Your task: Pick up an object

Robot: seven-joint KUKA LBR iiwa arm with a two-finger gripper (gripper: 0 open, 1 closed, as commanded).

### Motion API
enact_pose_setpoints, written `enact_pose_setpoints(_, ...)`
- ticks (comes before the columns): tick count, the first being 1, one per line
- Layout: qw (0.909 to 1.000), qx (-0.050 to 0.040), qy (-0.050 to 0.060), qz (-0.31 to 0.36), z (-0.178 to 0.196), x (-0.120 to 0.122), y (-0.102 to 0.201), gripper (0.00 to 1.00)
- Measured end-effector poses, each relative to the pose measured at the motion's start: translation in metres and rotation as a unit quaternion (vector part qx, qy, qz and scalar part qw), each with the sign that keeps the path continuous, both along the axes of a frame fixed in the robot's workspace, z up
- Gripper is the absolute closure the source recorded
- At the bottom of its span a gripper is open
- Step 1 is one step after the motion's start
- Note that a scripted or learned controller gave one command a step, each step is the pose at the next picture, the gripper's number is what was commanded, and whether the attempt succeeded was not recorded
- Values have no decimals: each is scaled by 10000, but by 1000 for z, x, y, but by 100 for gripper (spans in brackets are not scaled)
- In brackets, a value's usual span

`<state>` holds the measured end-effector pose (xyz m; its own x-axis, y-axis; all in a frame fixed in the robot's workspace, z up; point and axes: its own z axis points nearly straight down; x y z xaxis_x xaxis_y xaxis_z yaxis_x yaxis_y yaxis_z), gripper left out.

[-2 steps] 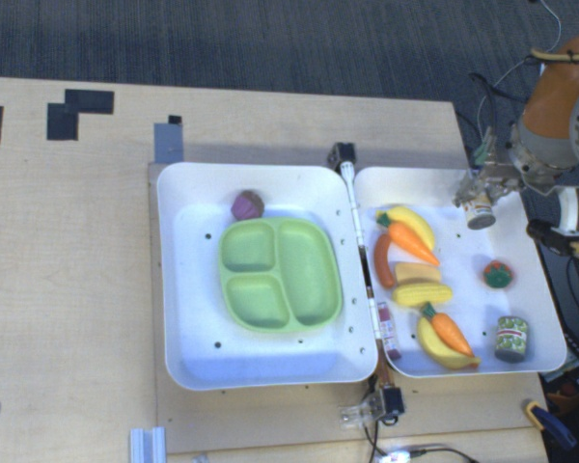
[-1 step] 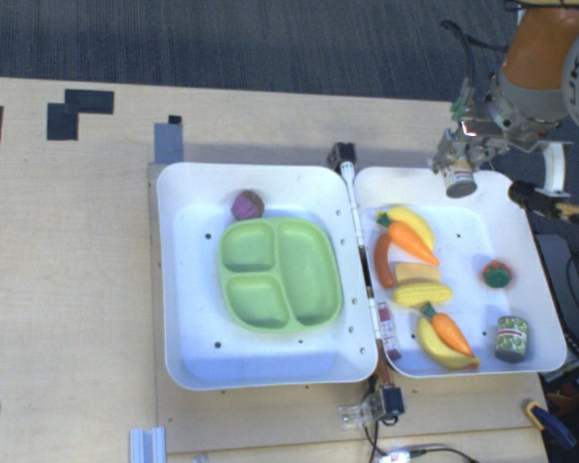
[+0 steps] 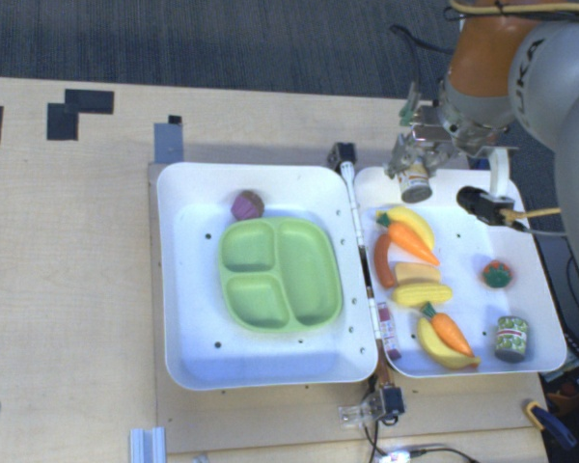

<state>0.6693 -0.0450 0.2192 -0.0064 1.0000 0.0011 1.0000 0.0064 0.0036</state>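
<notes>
The pick looks not yet made: the claw [image 3: 415, 174] hangs over the far edge of the right bin [image 3: 545, 292], whether apart or together I cannot tell, with the nearest carrot [image 3: 411, 241] lying loose just nearer than it.

Green divided tray [image 3: 280, 273] in the left bin [image 3: 188, 355] — purple ball [image 3: 248, 204] just beside it.

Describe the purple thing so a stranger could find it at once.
Start at the left bin, the one holding the green tray. Look just beyond the tray's far left corner: a small round purple piece lies there on the bin floor. It is the sole purple item, and apart from the food crowded in the right bin.
</notes>
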Motion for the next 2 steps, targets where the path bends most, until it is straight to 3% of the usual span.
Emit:
enact_pose_setpoints(1,10000,-9,16,-21,-76,-46,-47,100)
enact_pose_setpoints(2,10000,0,-3,-5,-15,-71,12,100)
